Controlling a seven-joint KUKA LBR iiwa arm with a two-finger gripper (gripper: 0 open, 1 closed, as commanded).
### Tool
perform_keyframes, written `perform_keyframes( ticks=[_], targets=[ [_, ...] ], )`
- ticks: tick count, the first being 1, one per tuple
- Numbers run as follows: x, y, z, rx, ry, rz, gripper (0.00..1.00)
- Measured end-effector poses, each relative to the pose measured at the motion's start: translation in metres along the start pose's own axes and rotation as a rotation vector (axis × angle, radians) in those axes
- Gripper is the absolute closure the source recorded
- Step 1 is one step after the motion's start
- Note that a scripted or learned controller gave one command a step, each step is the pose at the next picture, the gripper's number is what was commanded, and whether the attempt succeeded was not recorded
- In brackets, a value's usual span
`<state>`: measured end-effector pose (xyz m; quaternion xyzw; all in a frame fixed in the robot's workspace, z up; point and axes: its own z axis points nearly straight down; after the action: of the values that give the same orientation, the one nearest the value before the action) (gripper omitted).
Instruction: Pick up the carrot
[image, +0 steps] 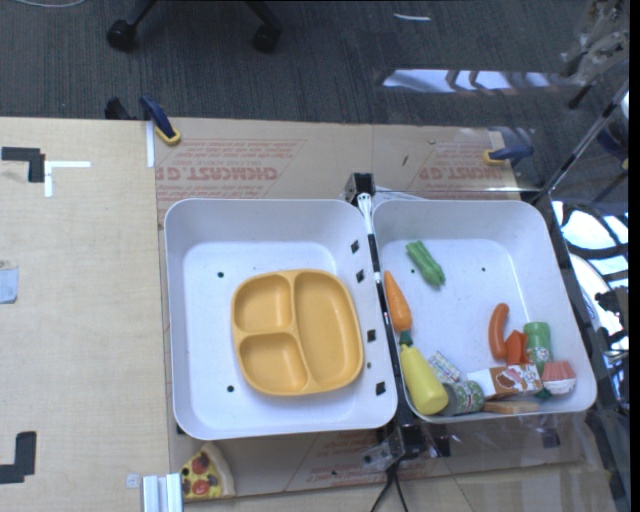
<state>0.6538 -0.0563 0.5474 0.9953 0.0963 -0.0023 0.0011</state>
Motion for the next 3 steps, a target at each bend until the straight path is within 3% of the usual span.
perform_keyframes(
  ticks=[1,2,3],
  targets=[
    [0.0000,-0.0001,0.0001,0.001,0.000,-0.001,0.00],
    [0.0007,0.0014,-0.0075,0.000,-0.002,0.004,1.00],
    [0.0006,0.0012,-0.0076,0.000,-0.002,0.003,0.00]
  ],
)
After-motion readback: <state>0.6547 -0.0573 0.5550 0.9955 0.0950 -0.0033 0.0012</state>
